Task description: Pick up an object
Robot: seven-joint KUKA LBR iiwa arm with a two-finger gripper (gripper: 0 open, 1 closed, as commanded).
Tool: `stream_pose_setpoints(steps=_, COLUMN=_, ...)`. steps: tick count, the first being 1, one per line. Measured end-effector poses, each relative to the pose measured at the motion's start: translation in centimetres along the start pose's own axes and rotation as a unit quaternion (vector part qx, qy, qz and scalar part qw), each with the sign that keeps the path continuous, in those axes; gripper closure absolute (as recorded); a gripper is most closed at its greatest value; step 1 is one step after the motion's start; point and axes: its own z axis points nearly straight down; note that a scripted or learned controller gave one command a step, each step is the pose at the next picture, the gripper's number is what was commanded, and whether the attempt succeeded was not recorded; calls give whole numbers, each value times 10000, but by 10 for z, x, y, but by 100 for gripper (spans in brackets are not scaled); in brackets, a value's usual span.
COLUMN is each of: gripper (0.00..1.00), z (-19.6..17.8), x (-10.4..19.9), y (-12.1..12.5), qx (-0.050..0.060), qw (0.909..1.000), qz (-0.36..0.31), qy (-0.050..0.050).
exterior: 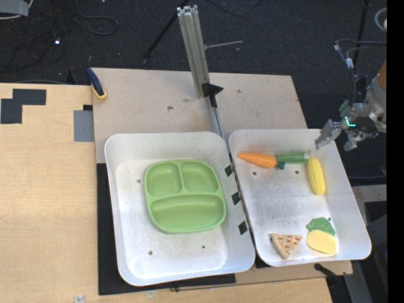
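- Your gripper hovers beyond the right bin's far right corner, fingers spread, gripping nothing.
- Carrot and corn cob lie nearest.

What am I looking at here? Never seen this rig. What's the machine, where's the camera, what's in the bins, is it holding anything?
One fixed camera looks down at a slant on a bench. The gripper of a robot arm reaches in from the right, open, holding nothing, above the right bin's far corner. That bin holds a toy carrot, a corn cob, a pizza slice and a lemon with a leaf. The left bin holds a green divided plate.
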Motion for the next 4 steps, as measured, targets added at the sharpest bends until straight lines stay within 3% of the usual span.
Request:
stream_pose_setpoints(steps=1, gripper=0, z=-1, x=0, y=0, qx=-7, qw=10000, qz=-1, qy=-2)
stream_pose_setpoints(steps=3, gripper=0, z=108, x=12, y=-9, qx=27, qw=10000, qz=1, qy=11)
stream_pose_setpoints(steps=4, gripper=0, z=160, x=4, y=-12, qx=18, qw=10000, qz=-4, qy=18)
